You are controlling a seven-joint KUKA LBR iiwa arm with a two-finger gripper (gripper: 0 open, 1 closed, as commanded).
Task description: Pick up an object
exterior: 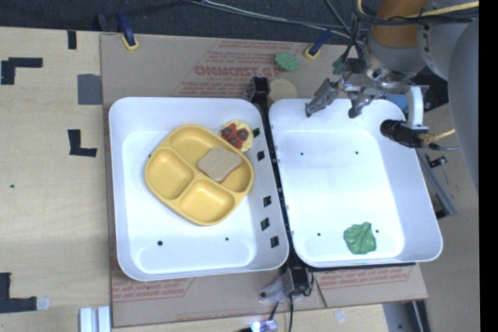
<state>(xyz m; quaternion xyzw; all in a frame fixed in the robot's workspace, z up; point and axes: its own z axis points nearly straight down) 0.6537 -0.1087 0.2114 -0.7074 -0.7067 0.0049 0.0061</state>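
Left bin (pixel 128 190): well left of the jaws and lower in frame. It holds a yellow divided plate (pixel 173 167) set at a slant. A tan slice of bread (pixel 218 162) lies on the plate's compartment nearest the jaws. A small red and dark toy food piece (pixel 237 135) sits at the plate's upper right corner, between plate and bin wall.

Green dotted piece (pixel 286 61): on the cardboard sheet (pixel 226 66) beyond the bins, left of the jaws and slightly higher in frame.

Right bin (pixel 389 175): directly below the jaws. A green leaf-shaped toy (pixel 360 237) lies flat near the bin's front wall, well apart from the jaws, almost straight below them in frame.

Jaws (pixel 338 105): over the right bin's back rim, two fingers spread apart, open, nothing between them. Grey arm (pixel 459 19) with orange band behind, to the right.
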